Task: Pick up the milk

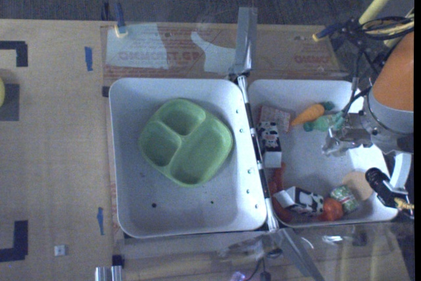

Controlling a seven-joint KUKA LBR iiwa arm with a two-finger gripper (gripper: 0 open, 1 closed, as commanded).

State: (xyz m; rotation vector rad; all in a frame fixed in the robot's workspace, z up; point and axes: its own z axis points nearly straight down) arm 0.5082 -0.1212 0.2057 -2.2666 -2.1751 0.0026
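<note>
A small milk carton (269, 141) with black-and-white cow patches lies against the left wall of the right bin (309, 92). A second cow-patterned carton (304, 199) lies near that bin's front edge. My gripper (340, 140) hangs over the right half of the right bin, well right of the first carton and above and behind the second. It is close to the bin floor, with bare floor under it. Nothing shows held in it.
Right bin: an orange carrot (308, 115) with green top, a pinkish packet (275, 117), a red item (279, 189), a tomato (332, 209), a green-white item (345, 197) and a tan piece (358, 181). A green divided plate (186, 140) sits in the left bin (131, 207).
</note>
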